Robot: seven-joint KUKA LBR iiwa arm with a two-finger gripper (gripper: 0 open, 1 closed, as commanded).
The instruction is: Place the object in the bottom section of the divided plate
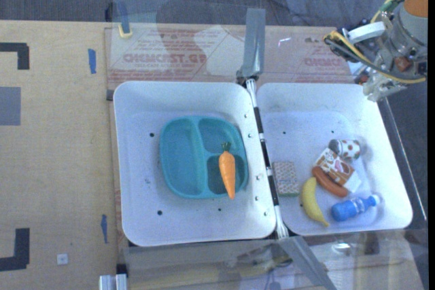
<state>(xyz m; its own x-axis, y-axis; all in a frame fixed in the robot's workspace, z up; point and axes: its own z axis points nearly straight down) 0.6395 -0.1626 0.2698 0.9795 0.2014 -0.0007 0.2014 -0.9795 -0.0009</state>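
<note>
Two white bins sit side by side on the desk. A toy carrot (227,174) already lies in the teal divided plate (178,159), in its right section, tip over the rim. The hand (384,81) hovers above the right bin's far right corner; whether it is apart or together I cannot tell. If the bottom section is another one, a grasp at the carrot's middle seems best.

Even, fairly bright overhead light fills the scene. The two shallow white plastic bins (183,227) look slightly washed out, with only soft, faint shadows. The whole picture is mildly soft and grainy, with fine detail smeared.
</note>
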